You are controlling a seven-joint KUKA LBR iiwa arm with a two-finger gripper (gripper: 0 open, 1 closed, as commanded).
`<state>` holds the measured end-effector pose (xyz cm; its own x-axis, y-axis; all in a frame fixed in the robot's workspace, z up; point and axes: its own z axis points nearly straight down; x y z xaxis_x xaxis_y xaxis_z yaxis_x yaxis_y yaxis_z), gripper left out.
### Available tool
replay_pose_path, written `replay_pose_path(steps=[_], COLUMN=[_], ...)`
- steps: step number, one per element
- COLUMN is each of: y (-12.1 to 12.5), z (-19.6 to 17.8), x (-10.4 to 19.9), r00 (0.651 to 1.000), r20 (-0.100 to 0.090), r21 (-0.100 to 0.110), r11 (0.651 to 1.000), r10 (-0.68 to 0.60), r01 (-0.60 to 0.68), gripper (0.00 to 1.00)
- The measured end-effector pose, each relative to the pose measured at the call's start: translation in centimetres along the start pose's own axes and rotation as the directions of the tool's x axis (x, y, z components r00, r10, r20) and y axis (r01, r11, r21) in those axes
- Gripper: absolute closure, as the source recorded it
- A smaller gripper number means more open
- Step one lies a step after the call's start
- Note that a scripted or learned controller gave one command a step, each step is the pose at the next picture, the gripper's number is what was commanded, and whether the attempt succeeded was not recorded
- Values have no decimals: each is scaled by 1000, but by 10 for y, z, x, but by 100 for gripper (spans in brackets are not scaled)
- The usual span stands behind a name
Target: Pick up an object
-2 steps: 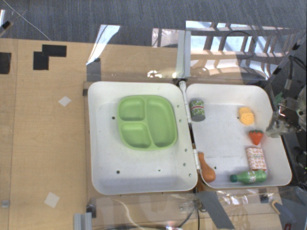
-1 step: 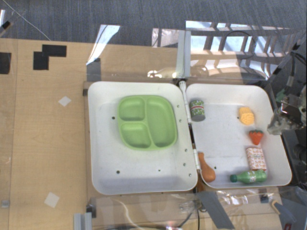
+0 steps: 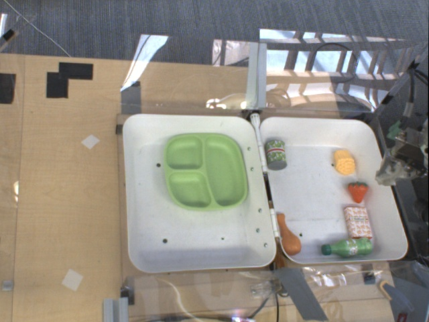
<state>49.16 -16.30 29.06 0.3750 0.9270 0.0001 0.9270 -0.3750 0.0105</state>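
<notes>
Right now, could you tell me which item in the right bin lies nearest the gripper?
The strawberry: it lies just left of the gripper, closer than the corn.

Glossy green plastic plate (image 3: pixel 204 171) in smooth white bin (image 3: pixel 144 200); matt wooden bench (image 3: pixel 60 180).

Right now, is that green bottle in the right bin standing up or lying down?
Lying down. The green bottle rests on its side along the right bin's near edge, cap pointing left.
</notes>
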Motion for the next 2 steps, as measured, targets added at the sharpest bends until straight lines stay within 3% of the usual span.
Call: replay_pose_path(steps=[1, 2], y=[3, 4], z=[27, 16], x=[-19, -17], r00=[938, 941], r20=[4, 3], r21=[9, 7], r11=[938, 941], r10=[348, 338], r01=[-348, -338], gripper=[100, 100])
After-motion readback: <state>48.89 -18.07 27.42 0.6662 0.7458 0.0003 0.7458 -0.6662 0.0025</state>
